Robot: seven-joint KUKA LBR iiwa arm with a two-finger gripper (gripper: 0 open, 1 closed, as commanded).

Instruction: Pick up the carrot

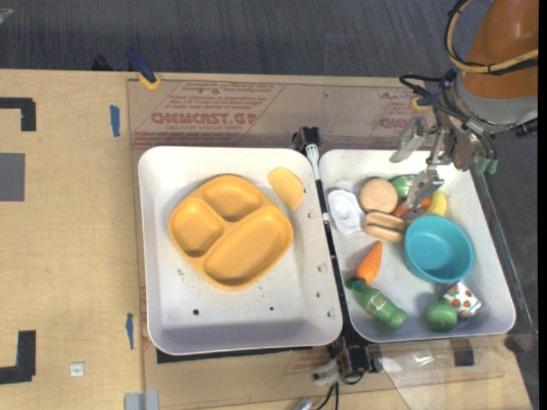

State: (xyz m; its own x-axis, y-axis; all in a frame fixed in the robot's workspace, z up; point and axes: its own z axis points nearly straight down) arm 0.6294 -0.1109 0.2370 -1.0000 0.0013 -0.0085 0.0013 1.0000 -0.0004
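The desk (68, 314) is carrying 2 shallow white bins side by side. The left bin (162, 314) is holding a yellow divided plate (231, 229) with 3 compartments, and a small yellow slice (286, 186) is lying just beside the plate's upper right edge.

The right bin (496, 314) is crowded. The carrot (370, 263) is lying in its left half, tilted, with its orange tip pointing up and right and its green top pointing down and left. It is sitting just below a hot dog bun (385, 226) and just above a green bottle (376, 306), which is lying at a slant near the bin's front left corner. A blue bowl (437, 248) is standing to the carrot's right, close but apart from it. A white object (344, 210) is resting against the bin's left wall, and a round tan disc (378, 196) is lying next to it. A green fruit (441, 315) and a small spotted cup (462, 298) are sitting in the front right corner. A yellow banana (438, 202) is peeking out behind the bowl.

The arm is reaching in from the right, and the gripper (425, 186) is hanging over the back of the right bin, near the banana and well apart from the carrot. The fingers are standing narrowly apart, with nothing visibly between them.
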